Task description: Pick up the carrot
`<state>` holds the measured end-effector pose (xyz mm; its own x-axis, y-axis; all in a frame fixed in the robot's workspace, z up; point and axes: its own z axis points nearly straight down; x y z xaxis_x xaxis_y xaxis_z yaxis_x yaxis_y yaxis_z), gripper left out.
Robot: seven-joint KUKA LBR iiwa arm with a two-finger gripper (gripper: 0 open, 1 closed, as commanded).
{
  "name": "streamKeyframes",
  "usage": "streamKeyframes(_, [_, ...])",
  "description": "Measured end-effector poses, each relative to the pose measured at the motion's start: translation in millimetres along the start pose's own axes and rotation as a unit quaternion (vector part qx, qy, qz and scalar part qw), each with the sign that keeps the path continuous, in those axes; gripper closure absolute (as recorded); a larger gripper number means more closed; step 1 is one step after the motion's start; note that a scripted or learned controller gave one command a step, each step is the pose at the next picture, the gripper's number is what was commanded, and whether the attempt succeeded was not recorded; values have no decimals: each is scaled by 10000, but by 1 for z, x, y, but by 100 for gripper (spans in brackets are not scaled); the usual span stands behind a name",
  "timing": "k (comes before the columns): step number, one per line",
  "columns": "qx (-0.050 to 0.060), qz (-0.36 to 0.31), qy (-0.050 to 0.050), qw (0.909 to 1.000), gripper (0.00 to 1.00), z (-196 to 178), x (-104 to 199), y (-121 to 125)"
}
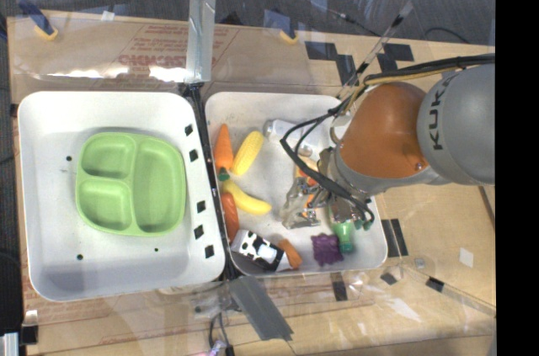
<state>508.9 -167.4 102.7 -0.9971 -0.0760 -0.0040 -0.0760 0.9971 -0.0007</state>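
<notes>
The carrot [222, 147] is orange with a green stub at its near end. It lies along the left wall of the right bin [253, 103], pointing away from me. My gripper [301, 203] hangs low over the middle of that bin, to the right of the carrot and apart from it. A yellow corn cob [248, 152] and a banana [247, 200] lie between the gripper and the carrot. The orange wrist band [383, 140] and cables hide the bin's right side.
A second orange piece [230, 216] lies below the carrot by the left wall. A black-and-white toy [257, 251], a small orange piece [290, 254], purple grapes [325, 248] and a green item [344, 235] crowd the near edge. The left bin holds a green divided plate [132, 183].
</notes>
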Motion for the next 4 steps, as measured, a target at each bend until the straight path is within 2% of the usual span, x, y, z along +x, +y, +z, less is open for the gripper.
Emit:
streamKeyframes(1, [8,421,-43,9991,100,-123,-64,34])
streamKeyframes(2, [-12,-630,36,9980,100,-80,29,41])
streamKeyframes(3, [16,377,-22,9993,100,-179,-5,9])
streamKeyframes(4, [-29,-1676,45,9858,100,-38,15,49])
